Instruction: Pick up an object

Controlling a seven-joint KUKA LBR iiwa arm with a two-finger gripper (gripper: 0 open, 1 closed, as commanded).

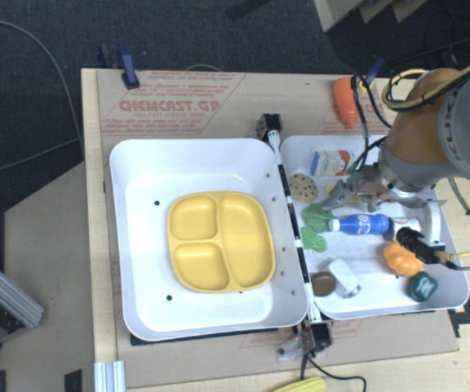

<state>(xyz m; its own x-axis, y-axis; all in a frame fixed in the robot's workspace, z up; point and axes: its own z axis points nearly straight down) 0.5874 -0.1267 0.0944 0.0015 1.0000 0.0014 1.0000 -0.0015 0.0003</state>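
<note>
Over the right-hand shallow white bin we see the grey arm with its orange band reaching down, its two-finger gripper low among the clutter, just above the small blue plastic bottle with a white label. We cannot tell how the gripper is set, because the wrist hides that part of it, and we see nothing lifted clear of the bin. So we judge the pick as not yet done: the approach looks made, while the grasp and the lift are left.

The likeliest target, we think, is the blue bottle or the green leafy toy touching its left end. Near them lie a round speckled tan disc, a small white and blue carton, an orange toy fruit, a dark green block and a brown round piece.

The left-hand white bin bears a yellow divided plastic tray, well apart from the gripper.
</note>
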